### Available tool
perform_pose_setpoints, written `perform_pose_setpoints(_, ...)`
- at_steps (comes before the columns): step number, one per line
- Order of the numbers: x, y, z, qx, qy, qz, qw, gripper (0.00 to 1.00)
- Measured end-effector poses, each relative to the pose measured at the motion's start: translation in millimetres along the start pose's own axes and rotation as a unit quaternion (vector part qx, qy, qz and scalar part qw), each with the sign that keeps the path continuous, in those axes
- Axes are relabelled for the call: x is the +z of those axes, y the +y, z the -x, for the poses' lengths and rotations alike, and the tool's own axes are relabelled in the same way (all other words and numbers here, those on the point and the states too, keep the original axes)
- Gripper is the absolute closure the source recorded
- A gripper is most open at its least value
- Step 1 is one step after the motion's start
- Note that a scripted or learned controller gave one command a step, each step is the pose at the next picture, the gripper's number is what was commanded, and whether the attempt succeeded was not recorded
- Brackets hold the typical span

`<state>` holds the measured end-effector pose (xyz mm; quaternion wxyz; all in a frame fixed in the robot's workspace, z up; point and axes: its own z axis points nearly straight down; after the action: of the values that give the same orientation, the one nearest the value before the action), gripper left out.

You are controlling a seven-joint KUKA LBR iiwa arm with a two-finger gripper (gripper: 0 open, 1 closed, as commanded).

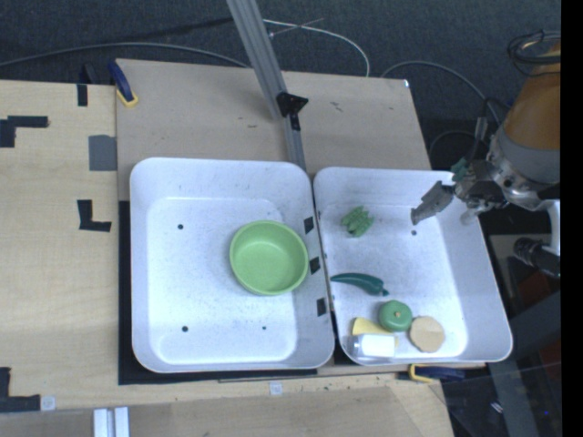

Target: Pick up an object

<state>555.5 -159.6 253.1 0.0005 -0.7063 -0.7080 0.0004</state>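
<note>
The gripper [426, 209] hung at 2 o'clock of the right bin [478, 285], holding nothing; its opening I cannot tell. The broccoli [357, 221], at 11 o'clock, looked light, bumpy, best pinched across its middle

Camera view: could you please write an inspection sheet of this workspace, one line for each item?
Surface: wooden bench bearing left bin and right bin.
Job's things: green bowl in left bin; in right bin, green lump, dark green pepper, round green piece, tan disc, yellow piece, white block.
Clutter: black tape marks.
Grippers: gripper above right bin, holding nothing.
Cables: white cable behind bench.
Surroundings: grey pole, dark floor.
</note>
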Motion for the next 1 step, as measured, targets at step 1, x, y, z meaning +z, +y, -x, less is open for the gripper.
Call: perform_pose_setpoints(1, 0.0, 0.0, 0.1, 0.0, 0.0, 0.0, 1.0, 0.0)
